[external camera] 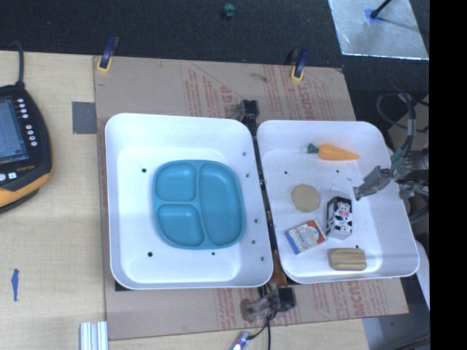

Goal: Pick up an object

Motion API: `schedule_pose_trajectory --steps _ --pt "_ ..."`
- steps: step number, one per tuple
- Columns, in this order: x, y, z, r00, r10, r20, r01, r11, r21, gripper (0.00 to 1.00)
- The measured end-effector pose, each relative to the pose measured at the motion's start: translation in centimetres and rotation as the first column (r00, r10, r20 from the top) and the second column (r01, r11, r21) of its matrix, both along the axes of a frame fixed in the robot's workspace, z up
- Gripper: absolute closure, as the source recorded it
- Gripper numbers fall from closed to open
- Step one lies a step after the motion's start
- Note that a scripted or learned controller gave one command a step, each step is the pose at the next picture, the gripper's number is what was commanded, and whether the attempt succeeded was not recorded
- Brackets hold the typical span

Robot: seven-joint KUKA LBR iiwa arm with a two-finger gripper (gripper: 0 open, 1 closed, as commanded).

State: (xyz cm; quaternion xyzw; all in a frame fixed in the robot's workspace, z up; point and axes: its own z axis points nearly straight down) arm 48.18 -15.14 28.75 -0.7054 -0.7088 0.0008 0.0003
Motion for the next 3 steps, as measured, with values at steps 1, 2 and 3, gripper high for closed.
schedule_pose_trajectory --steps 1,2,3 --pt "6.4 -1.0 -4.8 1.0 0.002 -0.002 -0.002 1.0 -0.002 0.0" --pt "6.4 -2.4 -19.7 1.0 0.0 -0.004 0.0 1.0 0.0 0.0" --pt "6.4 -2.6 -18.6 1.0 0.004 -0.004 -0.004 1.0 -0.002 1.0"
